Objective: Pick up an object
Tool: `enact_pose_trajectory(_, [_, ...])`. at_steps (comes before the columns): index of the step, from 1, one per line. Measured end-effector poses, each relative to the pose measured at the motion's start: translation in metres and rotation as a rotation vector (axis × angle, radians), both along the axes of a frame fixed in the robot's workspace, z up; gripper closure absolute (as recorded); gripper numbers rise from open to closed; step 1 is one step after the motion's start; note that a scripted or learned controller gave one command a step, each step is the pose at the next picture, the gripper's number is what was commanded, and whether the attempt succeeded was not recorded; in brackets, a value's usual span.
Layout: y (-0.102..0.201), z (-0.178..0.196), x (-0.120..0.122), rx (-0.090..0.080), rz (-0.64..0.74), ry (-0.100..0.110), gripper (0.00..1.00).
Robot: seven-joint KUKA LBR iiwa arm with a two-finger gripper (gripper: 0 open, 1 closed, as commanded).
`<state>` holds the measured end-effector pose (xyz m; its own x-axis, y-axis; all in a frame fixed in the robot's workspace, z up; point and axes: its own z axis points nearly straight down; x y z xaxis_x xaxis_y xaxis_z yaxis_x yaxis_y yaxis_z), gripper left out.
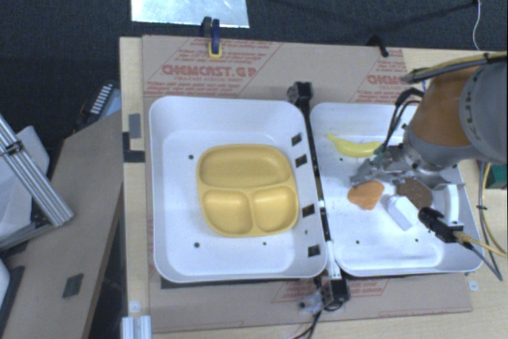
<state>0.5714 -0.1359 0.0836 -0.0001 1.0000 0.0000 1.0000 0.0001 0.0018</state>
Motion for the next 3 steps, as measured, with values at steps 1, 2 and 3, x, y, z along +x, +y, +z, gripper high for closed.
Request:
enact_pose_trajectory(1, [0.0,0.015,0.003,-0.001,0.001,-0.008,1.0])
enact_pose_trajectory(2, [-0.002,0.058,0.004,-0.001,0.003,-0.003,1.0])
enact_pose_trajectory(3, [-0.005,0.104,0.012,-0.002,0.004,-0.004,1.0])
